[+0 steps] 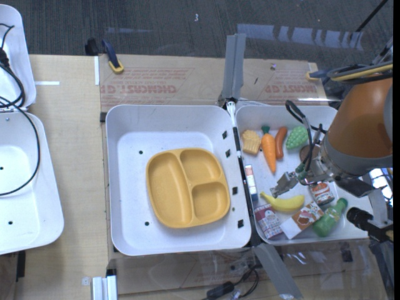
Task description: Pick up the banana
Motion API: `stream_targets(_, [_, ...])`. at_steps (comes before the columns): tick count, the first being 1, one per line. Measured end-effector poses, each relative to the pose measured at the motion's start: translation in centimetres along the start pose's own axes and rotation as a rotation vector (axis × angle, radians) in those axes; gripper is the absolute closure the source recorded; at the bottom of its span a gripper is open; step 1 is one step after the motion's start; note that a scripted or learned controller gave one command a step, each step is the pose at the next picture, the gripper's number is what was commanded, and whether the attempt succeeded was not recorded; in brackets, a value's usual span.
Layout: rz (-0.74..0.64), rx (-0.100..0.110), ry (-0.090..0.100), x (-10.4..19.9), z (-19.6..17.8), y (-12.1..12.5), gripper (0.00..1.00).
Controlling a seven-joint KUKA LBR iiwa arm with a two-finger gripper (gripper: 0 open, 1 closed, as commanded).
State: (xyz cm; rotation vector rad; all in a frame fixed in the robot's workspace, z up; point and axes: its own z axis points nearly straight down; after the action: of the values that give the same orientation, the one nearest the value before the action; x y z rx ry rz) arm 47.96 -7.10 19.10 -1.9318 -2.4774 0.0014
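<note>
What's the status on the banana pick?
Claw low in the right bin, just above the banana. Banana lying flat, not gripped. Carrot and packets close around it.

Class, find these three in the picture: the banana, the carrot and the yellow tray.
banana point(284, 202), camera view, middle of its curved body.
carrot point(269, 151), camera view, mid orange root.
yellow tray point(164, 189), camera view, floor of its large left compartment.

You have the banana point(284, 202) lying flat in the right bin point(275, 112), toward its front. It is yellow and curved, its ends turned up toward the bin's back wall, its left tip tapering.
</note>
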Motion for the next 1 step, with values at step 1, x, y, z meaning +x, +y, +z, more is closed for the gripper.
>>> stream_targets(1, [0.216,0.003,0.001,-3.78,9.35,-1.28,0.0])
